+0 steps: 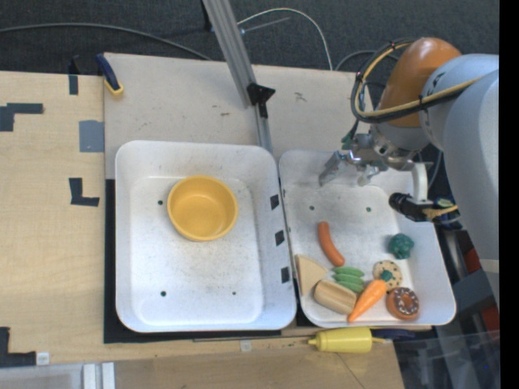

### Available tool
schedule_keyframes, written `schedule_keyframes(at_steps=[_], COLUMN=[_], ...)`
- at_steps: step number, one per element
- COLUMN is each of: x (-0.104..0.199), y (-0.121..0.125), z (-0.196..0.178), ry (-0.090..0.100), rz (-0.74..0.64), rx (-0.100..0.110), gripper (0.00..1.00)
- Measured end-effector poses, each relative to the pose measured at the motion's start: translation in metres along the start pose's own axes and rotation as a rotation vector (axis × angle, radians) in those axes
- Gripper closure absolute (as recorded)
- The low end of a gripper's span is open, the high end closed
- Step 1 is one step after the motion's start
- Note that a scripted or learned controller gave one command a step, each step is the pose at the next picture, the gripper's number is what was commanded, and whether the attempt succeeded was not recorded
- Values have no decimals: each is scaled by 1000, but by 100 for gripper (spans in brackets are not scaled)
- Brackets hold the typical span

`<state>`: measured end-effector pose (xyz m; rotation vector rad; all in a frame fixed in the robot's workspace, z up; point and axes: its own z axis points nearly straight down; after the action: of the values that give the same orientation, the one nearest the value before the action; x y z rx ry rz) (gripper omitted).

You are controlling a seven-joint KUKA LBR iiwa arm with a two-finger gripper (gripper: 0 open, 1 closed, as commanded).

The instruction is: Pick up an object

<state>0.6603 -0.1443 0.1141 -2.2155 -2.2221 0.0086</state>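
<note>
My gripper [347,173] hangs over the far end of the right bin [302,173], open, with nothing between its fingers. Nearer the front of this bin lie an orange sausage [330,243], a green broccoli piece [400,245], a green pea pod [350,277], a carrot [369,298], a tan bread roll [332,296], a pale wedge [307,271], a cookie [388,272] and a chocolate donut [403,302]. The sausage is the closest item, well below the gripper.
A yellow bowl [202,207] sits in the left bin [138,241]. A yellow mustard bottle [345,340] lies on the bench just in front of the right bin. A metal pole [235,47] slants down to the gap between the bins.
</note>
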Motion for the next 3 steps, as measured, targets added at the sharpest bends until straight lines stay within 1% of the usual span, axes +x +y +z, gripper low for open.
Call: schedule_keyframes(at_steps=[1,2,3], x=[1,-1,5], y=[1,4,2], z=[-14,-58,-119], ry=[0,0,0], rz=[-2,1,0], rx=[-4,-10,-12], gripper=[100,100,100])
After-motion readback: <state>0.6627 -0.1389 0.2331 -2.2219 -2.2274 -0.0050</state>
